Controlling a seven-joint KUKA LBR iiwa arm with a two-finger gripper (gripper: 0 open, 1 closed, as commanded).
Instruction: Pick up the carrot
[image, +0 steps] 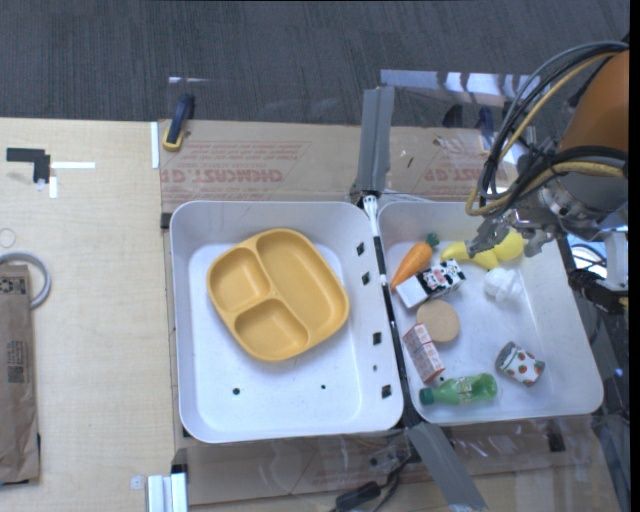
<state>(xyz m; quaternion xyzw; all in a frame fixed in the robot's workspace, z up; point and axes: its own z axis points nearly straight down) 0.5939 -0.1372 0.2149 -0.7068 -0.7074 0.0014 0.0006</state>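
Desk (80, 200): pale wood on the left, brown cardboard under and behind the two bins.
Arm (600, 110): reaches in from the right, orange band near the top right corner, black and yellow cables looping over it.
Left bin (200, 400): white and shallow, with the plate in its upper middle.
Right bin (575, 400): white, just beside the left bin, carrying all the small things.
Plate (277, 293): yellow, three compartments, turned at a slant.
Gripper (495, 238): low over the upper part of the right bin, at the yellow toy; whether its jaws are spread or closed cannot be made out (cables and wrist crowd the spot), and no object is seen between them.
Bottle (458, 390): green, lying flat near the bin's front wall.
Carrot (411, 264): orange with a green top, lying tilted in the upper left of the right bin, close to the wall shared with the left bin, apart from the gripper.
Yellow toy (490, 250): at the gripper's tip, right of the carrot.
Carton (423, 355): small, red and white, lying above the bottle.
Round disc (438, 323): tan, between carrot and carton.
Can (520, 364): small, patterned, on its side to the right of the bottle.
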